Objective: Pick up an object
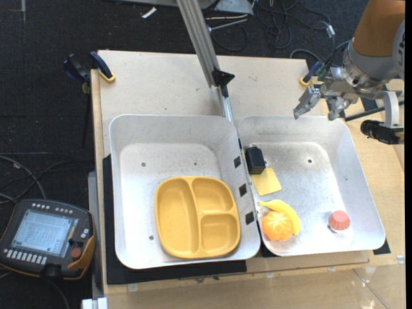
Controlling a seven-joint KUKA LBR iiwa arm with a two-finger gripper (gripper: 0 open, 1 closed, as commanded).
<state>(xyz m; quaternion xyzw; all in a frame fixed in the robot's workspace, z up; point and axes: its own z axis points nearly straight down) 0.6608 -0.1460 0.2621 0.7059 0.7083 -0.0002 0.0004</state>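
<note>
My gripper (317,105) hangs above the far rim of the right bin (360,172), its two fingers spread apart and open with nothing between them. In that bin lie an orange (277,226) and a yellow banana (288,212) touching it at the near left, a small pink-red object (338,221) at the near right, a flat yellow square piece (266,181) and a black block (255,159) at the left wall. All of them sit well below and nearer than the gripper.
The left bin (129,172) holds a yellow divided plate (195,216). A slanted metal pole (201,37) crosses from the top to the seam between the bins. A teach pendant (45,237) lies off the bench at left. Clamps (96,66) sit on the bench's far corners.
</note>
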